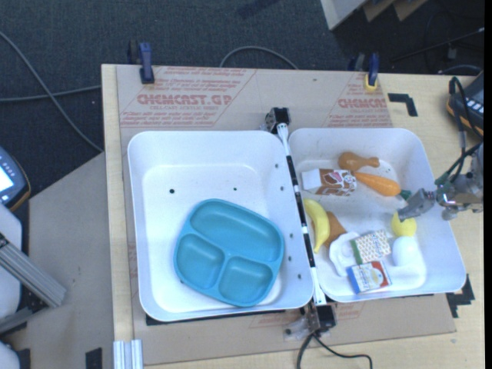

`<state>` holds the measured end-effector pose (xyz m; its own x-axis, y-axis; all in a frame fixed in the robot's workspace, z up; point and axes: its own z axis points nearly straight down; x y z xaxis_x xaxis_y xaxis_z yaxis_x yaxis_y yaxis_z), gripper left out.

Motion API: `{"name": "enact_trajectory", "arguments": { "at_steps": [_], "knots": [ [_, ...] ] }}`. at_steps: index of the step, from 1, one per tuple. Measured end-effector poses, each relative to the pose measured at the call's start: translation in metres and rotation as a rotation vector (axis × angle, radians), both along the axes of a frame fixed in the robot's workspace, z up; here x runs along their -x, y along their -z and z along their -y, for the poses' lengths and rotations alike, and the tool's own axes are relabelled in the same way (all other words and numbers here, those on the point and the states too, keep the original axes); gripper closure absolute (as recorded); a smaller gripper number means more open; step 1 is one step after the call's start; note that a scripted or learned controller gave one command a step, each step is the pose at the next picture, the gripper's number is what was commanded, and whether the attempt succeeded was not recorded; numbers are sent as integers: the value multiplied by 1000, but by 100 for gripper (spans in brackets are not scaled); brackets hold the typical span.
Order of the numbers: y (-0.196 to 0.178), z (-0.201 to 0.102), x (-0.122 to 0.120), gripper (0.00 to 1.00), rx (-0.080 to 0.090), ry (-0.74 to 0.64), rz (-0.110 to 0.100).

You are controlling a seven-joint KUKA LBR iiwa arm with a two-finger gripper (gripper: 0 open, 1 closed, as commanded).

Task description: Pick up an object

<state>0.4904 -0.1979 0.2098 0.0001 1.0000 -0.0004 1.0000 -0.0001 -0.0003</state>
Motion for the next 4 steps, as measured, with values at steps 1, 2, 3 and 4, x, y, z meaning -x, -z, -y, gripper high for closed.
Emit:
{"name": "enact_trajectory", "arguments": {
  "at_steps": [1, 2, 3, 4],
  "knots": [
    [131, 13, -61, 0, -3, -4, 0],
    [126, -31, -9, 0, -5, 0, -6],
    [120, -29, 2, 0, 6, 4, 30],
    [111, -29, 2, 100, 7, 1, 29]
  ]
}}
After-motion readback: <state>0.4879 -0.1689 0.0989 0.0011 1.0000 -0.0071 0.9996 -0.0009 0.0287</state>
